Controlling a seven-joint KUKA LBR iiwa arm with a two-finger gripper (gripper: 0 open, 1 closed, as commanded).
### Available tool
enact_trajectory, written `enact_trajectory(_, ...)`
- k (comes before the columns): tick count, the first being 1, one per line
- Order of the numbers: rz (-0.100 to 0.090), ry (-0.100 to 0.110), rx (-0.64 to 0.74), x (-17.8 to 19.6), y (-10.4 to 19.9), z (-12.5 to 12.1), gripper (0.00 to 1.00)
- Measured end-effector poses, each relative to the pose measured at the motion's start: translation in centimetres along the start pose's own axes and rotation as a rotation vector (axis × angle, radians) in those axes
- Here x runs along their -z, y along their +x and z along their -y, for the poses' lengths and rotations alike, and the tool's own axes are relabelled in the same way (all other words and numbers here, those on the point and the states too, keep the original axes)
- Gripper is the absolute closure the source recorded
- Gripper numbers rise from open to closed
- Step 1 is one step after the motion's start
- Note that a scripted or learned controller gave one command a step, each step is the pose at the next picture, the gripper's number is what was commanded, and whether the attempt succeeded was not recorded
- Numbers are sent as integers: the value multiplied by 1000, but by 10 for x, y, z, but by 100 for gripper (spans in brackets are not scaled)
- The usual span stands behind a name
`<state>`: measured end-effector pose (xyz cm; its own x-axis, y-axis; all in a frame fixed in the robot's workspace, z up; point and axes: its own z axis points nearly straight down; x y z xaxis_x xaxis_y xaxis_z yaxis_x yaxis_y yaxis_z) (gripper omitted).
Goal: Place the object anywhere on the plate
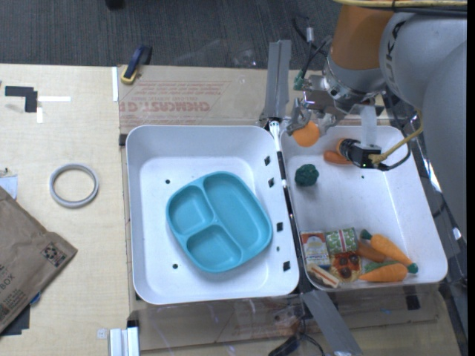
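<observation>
**Camera view: tool over the right bin's far corner, orange piece at its tips**

Camera view looks down on the surface (pixel 67 132) and its two white bins. The tool (pixel 306 122) hangs over the far left corner of the right bin (pixel 386 206), with a small round orange object (pixel 305 133) right at its tips. It looks pinched between the fingers, though how wide they stand is hard to read here; I judge the tool closed on it.

From the tool, the blue plate (pixel 218 221) lies to the left and nearer the camera, in the left bin (pixel 148 199), across the wall the bins share. The coming move turns on that diagonal: lift, cross the wall, lower over any compartment.

Below the tool sits a dark green piece (pixel 306 174); to its right an orange carrot-like item (pixel 335 156); further toward the camera, carrots (pixel 386 252) and packets (pixel 326 249).
</observation>
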<state>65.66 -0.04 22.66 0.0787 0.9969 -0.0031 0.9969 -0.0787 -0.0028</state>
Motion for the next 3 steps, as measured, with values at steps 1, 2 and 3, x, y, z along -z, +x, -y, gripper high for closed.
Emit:
enact_trajectory(1,-1,1,70,-36,62,58,100)
enact_trajectory(2,-1,0,69,-36,61,58,0)
enact_trajectory(3,0,2,65,-28,60,57,100)
